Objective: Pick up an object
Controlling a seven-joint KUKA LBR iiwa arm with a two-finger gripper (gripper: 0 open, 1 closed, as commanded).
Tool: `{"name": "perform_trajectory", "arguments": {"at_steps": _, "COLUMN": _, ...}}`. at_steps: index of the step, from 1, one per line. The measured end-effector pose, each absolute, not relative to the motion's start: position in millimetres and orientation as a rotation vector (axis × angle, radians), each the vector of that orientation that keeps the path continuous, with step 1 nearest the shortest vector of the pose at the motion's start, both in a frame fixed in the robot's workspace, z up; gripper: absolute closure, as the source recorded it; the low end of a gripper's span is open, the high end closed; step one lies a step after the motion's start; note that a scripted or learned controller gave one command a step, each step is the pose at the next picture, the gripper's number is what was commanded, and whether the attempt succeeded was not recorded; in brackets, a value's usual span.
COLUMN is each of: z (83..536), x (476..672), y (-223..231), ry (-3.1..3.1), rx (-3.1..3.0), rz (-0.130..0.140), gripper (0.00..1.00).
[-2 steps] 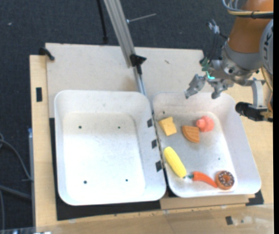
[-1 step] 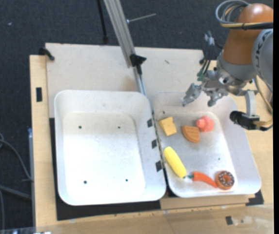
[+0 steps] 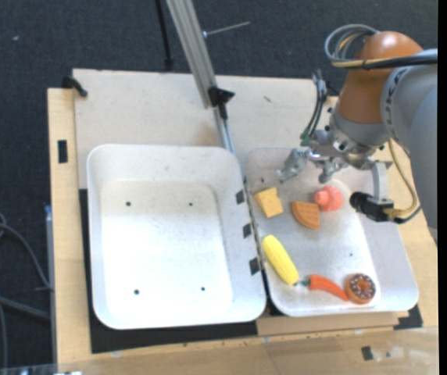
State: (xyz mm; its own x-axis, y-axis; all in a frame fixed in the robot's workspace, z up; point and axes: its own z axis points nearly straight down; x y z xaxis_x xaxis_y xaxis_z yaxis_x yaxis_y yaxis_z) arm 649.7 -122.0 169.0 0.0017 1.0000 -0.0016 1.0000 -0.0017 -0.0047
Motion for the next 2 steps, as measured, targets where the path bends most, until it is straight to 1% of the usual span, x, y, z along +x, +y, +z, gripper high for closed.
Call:
{"name": "perform_trajectory", "arguments": {"at_steps": 1, "z": 115.7, "x": 643.3, "y": -132.5, "ry": -2.218, "rx": -2.223, "rz": 0.006, "gripper": 0.00}}
{"name": "perform_trajectory", "arguments": {"at_steps": 2, "z": 131.0, "x": 645.6, "y": -133.2, "ry": -2.218, "rx": -2.231, "rz": -0.003, "gripper": 1.00}}
